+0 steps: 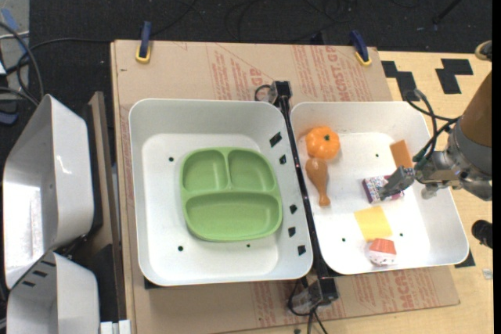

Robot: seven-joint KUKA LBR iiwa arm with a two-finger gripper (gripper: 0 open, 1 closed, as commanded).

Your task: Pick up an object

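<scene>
The right bin point(352, 117) holds several small items. An orange pumpkin-like fruit point(322, 143) sits at its far left, with a tan drumstick point(318, 178) just below it. An orange-brown block point(401, 153) lies toward the right. A purple packet point(376, 188) lies mid-bin, with a yellow slice point(373, 222) in front of it and a small red-and-white item point(382, 249) nearest the front. My gripper point(401, 181) reaches in from the right, low over the bin, with its tip against the purple packet's right end.
The left bin point(149, 168) holds a green divided plate point(232, 194). A black divider with clips point(296, 184) runs between the bins. Blue-and-yellow clamps point(144, 43) point(360, 47) sit on the board's far edge. White housings point(43, 184) stand at the left.
</scene>
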